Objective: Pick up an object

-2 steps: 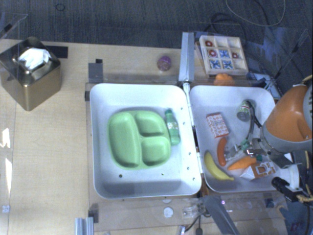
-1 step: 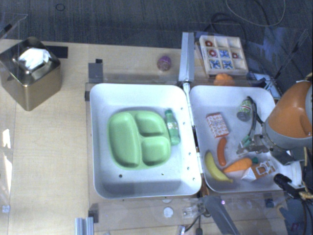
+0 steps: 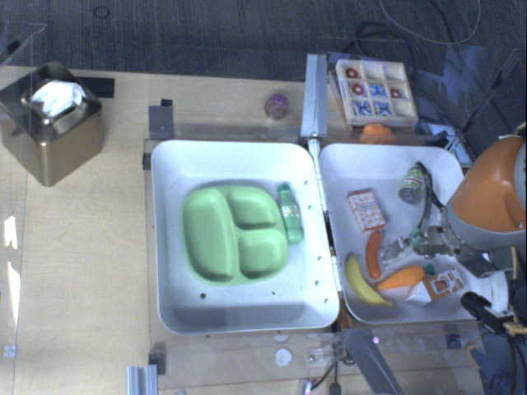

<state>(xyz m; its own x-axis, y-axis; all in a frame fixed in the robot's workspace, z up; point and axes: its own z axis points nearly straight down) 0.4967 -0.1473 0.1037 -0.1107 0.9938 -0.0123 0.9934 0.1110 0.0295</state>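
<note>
Nearest in my right bin (image 3: 461, 167) lie a banana (image 3: 362, 282), a carrot (image 3: 399, 279) and a white packet (image 3: 440, 287), close together along the front wall. My gripper (image 3: 422, 243) hangs low just above the carrot, beside a red sausage (image 3: 373, 253); whether it is apart or together I cannot tell. Farther back lie a small patterned card (image 3: 365, 210) and a grey-green bottle (image 3: 414, 184). The left bin (image 3: 239, 319) holds a green divided tray (image 3: 234, 233) with a green bottle (image 3: 289, 213) against it. On the table (image 3: 74, 262) beyond sits a tic-tac-toe board (image 3: 375, 91)
</note>
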